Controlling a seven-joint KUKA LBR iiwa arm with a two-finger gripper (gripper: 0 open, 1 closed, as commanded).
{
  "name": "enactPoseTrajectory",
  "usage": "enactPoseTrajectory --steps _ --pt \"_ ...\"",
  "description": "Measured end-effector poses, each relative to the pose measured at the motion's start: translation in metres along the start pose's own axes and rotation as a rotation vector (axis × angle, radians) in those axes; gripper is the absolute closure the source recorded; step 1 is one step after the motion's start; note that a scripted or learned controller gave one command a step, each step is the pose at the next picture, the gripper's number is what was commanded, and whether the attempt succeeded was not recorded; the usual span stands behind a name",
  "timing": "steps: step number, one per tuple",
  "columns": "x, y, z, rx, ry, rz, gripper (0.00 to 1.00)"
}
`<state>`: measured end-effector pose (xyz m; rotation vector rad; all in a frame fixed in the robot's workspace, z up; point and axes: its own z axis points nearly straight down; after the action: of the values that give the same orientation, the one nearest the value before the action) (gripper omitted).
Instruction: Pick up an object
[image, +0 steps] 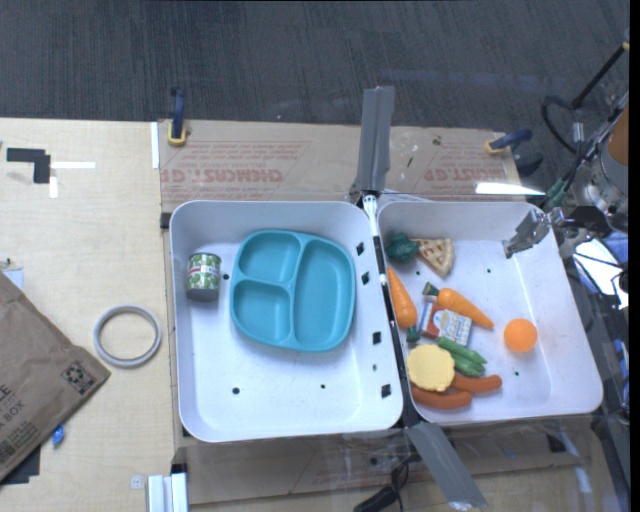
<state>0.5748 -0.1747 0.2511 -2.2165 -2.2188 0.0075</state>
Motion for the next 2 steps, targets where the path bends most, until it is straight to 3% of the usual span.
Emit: enactPoseTrajectory --steps 1,2 --pt "0.050 0.004 0.099 0.000 0.000 -0.076 0.00" --pt "0.030 -0.004 0.159 -0.011 -0.002 -0.061 0.00"
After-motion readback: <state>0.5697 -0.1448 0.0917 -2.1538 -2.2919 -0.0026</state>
